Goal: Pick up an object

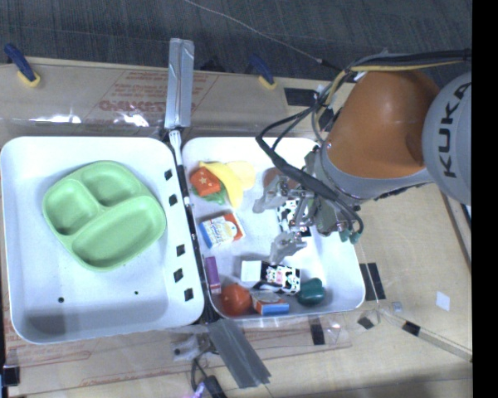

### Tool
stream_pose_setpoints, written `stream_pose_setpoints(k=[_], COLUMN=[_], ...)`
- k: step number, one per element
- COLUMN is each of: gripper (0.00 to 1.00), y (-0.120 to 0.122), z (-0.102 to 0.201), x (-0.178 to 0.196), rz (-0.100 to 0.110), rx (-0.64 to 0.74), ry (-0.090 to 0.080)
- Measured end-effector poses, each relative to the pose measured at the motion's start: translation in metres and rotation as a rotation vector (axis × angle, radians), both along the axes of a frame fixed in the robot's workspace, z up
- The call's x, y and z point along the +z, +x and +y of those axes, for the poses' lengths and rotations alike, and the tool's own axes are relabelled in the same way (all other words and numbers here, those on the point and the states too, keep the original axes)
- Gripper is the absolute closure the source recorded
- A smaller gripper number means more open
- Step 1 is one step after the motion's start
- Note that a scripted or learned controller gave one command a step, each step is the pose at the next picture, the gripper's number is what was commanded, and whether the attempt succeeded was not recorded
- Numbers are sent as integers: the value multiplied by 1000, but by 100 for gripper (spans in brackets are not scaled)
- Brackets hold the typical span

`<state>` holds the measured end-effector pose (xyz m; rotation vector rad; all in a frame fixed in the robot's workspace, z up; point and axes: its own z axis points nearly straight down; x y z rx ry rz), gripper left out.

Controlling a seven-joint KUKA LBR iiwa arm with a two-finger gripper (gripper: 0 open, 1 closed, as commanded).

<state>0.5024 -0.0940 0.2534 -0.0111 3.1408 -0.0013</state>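
My gripper (279, 220) hangs low over the middle of the right bin (344, 259), under the orange-banded wrist. Its two metal fingers (270, 196) stand apart, open. A small black-and-white patch shows between them; I cannot tell whether it is an object or part of the gripper. Just below the lower finger lies a cow-patterned toy (282, 279) beside a white block (251, 270). A small carton (220, 229) lies to the gripper's left. Red, green and yellow toy food (212, 181) sits at the bin's far left corner.
Along the right bin's near edge lie a red ball-like toy (236, 298), an orange-and-blue block (272, 308), a dark green object (311, 290) and a purple stick (210, 270). The left bin (33, 305) holds a green divided plate (104, 214).
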Motion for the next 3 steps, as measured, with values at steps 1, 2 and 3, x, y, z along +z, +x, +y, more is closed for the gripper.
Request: stream_pose_setpoints(k=[1,2,3], gripper=[0,0,0], y=[52,144,87], z=[-7,-7,-79], x=[-155,-161,-161], rz=[-14,1,1], rx=[-129,-49,93], ry=[0,0,0])
